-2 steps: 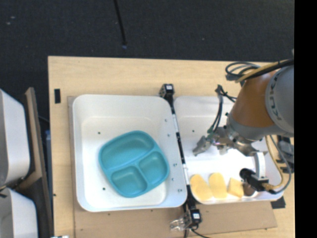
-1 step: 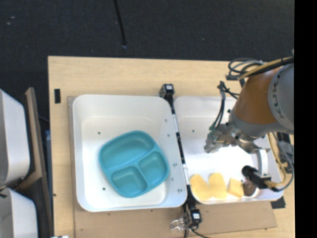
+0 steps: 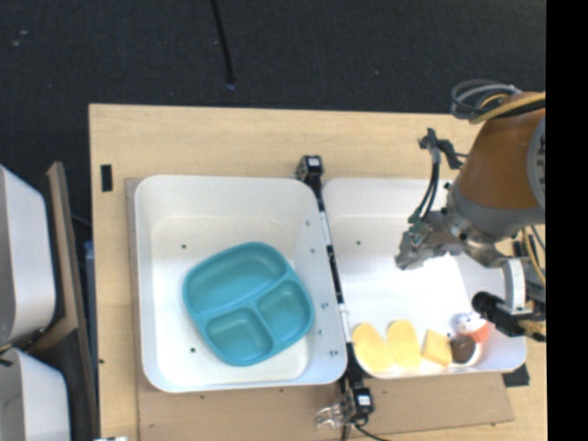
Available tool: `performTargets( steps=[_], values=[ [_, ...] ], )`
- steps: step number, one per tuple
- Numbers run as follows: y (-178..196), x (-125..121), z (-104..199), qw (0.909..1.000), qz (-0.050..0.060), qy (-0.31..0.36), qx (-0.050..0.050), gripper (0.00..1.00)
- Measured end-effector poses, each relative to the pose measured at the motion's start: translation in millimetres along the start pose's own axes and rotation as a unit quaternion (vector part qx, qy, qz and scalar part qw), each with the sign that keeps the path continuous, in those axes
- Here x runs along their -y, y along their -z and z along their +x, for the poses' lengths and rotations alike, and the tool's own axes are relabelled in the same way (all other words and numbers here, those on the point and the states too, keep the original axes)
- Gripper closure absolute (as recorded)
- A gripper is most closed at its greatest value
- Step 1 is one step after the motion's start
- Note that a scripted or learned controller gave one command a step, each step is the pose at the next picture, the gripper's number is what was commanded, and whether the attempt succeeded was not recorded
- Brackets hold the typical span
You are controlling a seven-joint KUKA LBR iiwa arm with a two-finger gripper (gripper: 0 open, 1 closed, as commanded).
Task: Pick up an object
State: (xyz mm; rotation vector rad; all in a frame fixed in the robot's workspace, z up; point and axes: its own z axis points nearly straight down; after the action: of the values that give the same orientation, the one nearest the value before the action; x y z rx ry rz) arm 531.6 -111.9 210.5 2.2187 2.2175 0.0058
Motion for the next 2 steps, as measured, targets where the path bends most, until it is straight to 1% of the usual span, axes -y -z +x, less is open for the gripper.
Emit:
performTargets(
  steps=[1,2],
  values=[
    [-8.0,-0.1,-0.4,1.0000,0.003,0.000,0.000,1.00],
    [5.6,3.8,43.9,1.0000,0.002,0.002,-0.001,1.00]
  ],
)
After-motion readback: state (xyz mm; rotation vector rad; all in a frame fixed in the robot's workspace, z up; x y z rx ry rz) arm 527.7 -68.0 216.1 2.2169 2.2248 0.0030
